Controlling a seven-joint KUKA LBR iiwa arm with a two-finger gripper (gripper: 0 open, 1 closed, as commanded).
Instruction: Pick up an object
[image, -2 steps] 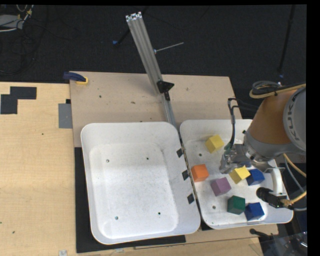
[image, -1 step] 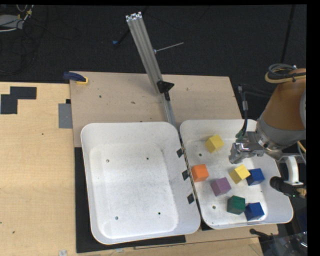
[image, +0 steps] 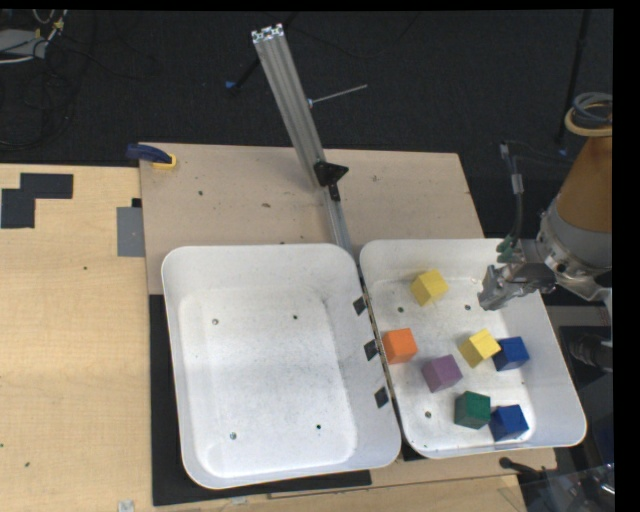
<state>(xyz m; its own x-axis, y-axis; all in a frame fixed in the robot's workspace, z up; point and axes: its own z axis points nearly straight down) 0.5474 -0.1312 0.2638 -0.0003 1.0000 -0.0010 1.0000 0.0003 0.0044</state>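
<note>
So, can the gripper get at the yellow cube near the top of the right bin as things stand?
Probably yes. The gripper is above the right bin, just right of that yellow cube, and bare bin floor lies between them. The other cubes sit lower down.

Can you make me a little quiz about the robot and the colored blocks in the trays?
1. True or false: all the blocks lie in the right bin.
2. How many blue blocks are there: A) one B) two C) three?
3. Which block lies nearest the divider between the bins?

Key:
1. True.
2. B: one blue block beside the lower yellow block, another blue block beside the green block.
3. The orange block.

The hand hovers right of the upper yellow block.
</note>
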